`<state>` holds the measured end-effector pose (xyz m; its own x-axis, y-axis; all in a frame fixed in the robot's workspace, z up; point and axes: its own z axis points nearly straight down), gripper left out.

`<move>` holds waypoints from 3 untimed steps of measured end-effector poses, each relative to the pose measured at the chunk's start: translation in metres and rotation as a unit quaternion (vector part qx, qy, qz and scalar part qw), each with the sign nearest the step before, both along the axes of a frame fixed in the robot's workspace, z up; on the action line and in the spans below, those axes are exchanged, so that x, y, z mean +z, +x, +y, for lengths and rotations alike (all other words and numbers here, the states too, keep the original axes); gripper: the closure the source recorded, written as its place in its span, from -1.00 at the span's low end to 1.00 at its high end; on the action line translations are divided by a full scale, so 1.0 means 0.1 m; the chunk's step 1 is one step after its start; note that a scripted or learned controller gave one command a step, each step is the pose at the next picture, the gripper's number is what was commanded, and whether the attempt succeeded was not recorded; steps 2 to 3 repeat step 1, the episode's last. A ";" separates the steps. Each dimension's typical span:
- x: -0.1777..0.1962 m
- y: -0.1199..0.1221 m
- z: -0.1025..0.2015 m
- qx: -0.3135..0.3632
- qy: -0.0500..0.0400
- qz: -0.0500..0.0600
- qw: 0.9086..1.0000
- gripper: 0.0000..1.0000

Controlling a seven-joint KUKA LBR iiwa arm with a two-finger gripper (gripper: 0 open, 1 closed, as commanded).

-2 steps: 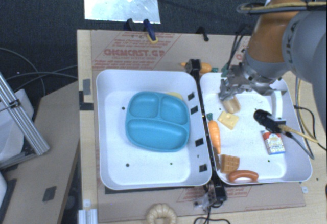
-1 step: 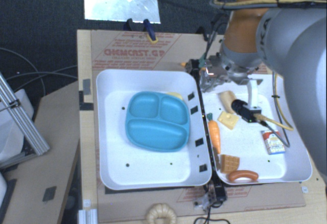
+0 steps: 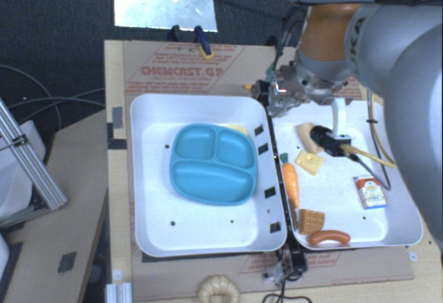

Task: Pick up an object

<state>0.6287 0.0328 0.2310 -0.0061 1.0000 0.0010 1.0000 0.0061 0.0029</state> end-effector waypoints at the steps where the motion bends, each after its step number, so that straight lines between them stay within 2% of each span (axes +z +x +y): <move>1: 0.03 0.02 0.10 0.000 0.000 0.000 1.000 1.00; 3: 0.03 0.02 0.10 0.000 0.000 0.000 1.000 1.00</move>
